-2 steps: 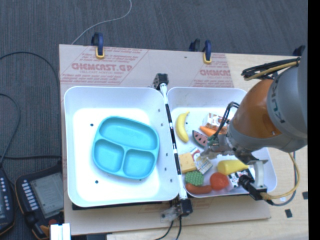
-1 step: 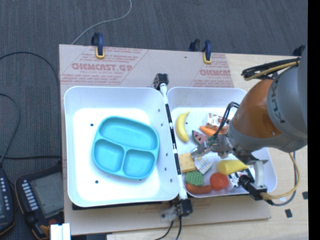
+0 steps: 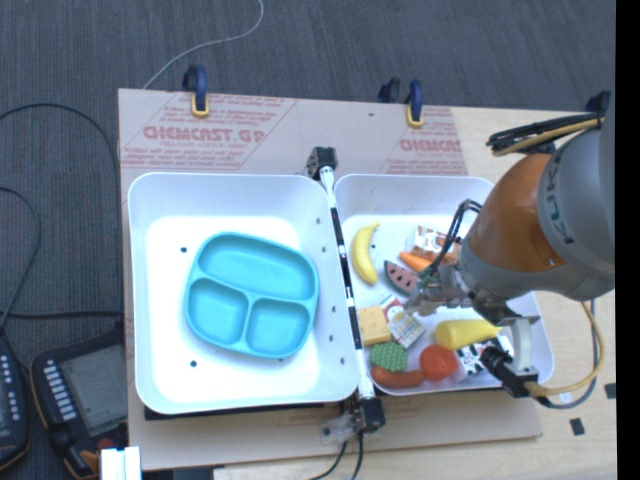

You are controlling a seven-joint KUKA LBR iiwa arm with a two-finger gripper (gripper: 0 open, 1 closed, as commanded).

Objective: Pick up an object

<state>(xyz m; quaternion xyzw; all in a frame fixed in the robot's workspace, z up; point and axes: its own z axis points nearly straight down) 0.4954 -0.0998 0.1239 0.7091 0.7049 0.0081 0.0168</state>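
Note:
The right bin holds several toy foods: a banana, a watermelon slice, a yellow cheese block, a green item, a red sausage, a tomato and a yellow piece. My gripper reaches down into the middle of this bin, just right of the watermelon slice and above a small white packet. The grey and orange wrist covers the bin's right part.
The left bin holds a blue three-compartment tray. A small printed box lies at the back of the right bin. A divider rail runs between the bins. Clamps sit at the board's far edge.

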